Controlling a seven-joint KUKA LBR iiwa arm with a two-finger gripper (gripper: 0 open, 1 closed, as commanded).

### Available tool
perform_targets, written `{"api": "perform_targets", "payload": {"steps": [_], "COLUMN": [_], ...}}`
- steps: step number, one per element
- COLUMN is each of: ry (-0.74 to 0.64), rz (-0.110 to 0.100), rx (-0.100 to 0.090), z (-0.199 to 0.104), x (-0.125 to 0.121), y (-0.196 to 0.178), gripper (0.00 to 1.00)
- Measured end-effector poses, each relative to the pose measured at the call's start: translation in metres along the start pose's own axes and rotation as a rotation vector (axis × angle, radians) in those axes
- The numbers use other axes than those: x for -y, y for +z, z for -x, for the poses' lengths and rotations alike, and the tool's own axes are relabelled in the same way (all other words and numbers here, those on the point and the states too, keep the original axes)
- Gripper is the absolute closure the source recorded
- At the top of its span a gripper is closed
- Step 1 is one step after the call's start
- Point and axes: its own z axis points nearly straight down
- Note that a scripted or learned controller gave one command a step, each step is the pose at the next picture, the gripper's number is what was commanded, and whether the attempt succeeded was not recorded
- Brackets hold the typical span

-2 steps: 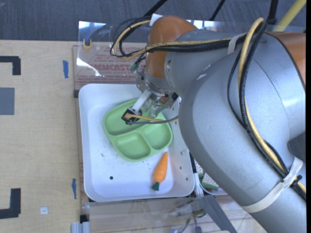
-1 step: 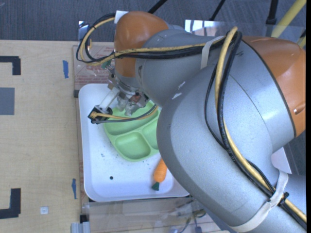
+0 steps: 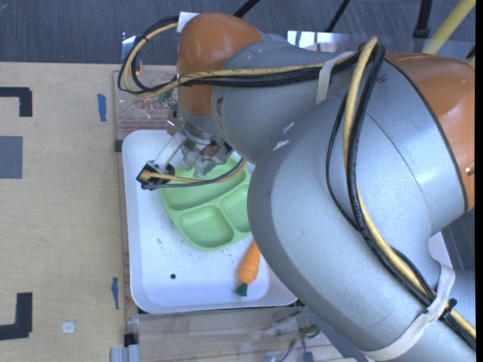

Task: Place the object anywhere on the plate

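A green divided plate (image 3: 205, 216) lies in the white bin (image 3: 147, 232), partly covered by the arm. A small orange carrot with a green top (image 3: 249, 266) rests on the bin floor just off the plate's near right corner, apart from the gripper. My gripper (image 3: 195, 157) hangs over the plate's far edge, under the orange wrist band. The arm's bulk hides the plate's right side.
A yellow and black cable end (image 3: 155, 176) sticks out left of the gripper, over the bin's left part. The big grey arm (image 3: 355, 202) covers the right half of the view. Wooden bench (image 3: 60, 202) lies to the left of the bin.
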Motion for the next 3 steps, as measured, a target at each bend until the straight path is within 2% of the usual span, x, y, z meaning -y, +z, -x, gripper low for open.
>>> {"api": "perform_targets", "payload": {"steps": [1,2,3], "ry": [-0.006,0.470,0.473], "rz": [0.001,0.000,0.001], "rx": [0.000,-0.003,-0.006], "z": [-0.001,-0.003,-0.003], "x": [0.001,-0.009,-0.010], "y": [-0.010,-0.039,-0.049], "gripper": [1.00,1.00,1.00]}}
